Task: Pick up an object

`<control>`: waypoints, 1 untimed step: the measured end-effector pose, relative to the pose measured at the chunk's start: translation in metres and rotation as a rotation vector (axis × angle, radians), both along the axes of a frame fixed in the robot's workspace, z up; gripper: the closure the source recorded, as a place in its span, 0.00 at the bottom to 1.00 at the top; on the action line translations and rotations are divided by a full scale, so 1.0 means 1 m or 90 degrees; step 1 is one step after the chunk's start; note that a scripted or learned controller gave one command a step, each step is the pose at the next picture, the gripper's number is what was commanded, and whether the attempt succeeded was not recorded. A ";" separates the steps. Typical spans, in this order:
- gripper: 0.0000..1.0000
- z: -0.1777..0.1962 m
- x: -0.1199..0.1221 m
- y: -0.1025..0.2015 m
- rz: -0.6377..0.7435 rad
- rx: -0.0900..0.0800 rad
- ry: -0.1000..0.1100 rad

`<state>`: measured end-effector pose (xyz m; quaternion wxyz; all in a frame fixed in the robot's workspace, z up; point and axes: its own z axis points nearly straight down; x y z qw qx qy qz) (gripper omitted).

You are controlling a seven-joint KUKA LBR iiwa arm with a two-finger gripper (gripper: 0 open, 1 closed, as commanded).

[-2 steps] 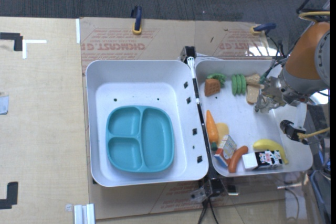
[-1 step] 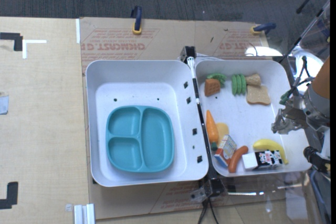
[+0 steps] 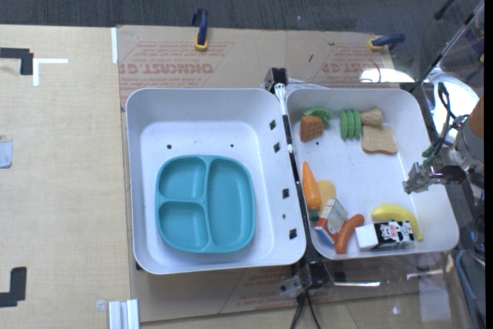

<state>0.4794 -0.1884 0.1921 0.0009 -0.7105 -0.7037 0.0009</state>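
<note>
Dark carpet lies behind the counter [image 3: 62, 189], where cardboard carries two white bins. The left bin [image 3: 139, 166] holds a teal divided plate [image 3: 206, 203]. In the right bin [image 3: 420, 166], taking the banana [image 3: 397, 214] as our mark: a milk carton [image 3: 389, 233] lies just below it, a sausage [image 3: 347, 232] to its left, a carrot [image 3: 310, 186] farther left, bread [image 3: 378, 139] and green beans [image 3: 350, 124] well above. The gripper [image 3: 420, 179] hangs just above and right of the banana, near the bin's right wall; whether its fingers are open or closed, I cannot tell.

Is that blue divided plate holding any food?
Empty. The blue plate lies flat in the left bin, and all three compartments show bare blue.
</note>
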 end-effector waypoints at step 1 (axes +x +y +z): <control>1.00 0.049 0.001 -0.031 0.072 -0.001 -0.001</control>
